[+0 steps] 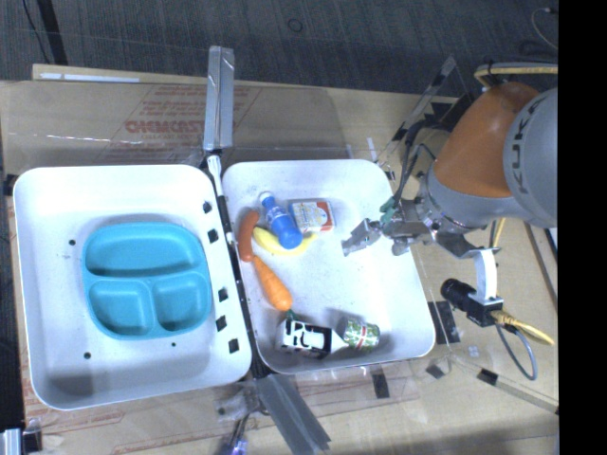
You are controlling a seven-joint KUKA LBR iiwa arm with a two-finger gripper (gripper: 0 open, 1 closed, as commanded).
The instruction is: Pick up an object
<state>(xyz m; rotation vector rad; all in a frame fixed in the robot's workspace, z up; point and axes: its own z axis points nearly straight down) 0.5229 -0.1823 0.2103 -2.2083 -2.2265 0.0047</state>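
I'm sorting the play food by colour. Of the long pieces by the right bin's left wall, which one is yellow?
The banana, lying under the blue bottle. The carrot below it and the sausage-like piece beside it are orange.

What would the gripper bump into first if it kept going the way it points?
The gripper points left across the right bin. Probably the orange-and-white packet or banana comes first, though its height above them is unclear.

The grey arm (493, 159) with its orange band reaches in from the right. Its gripper (365, 235) points left, hanging low, with nothing seen between the fingers.
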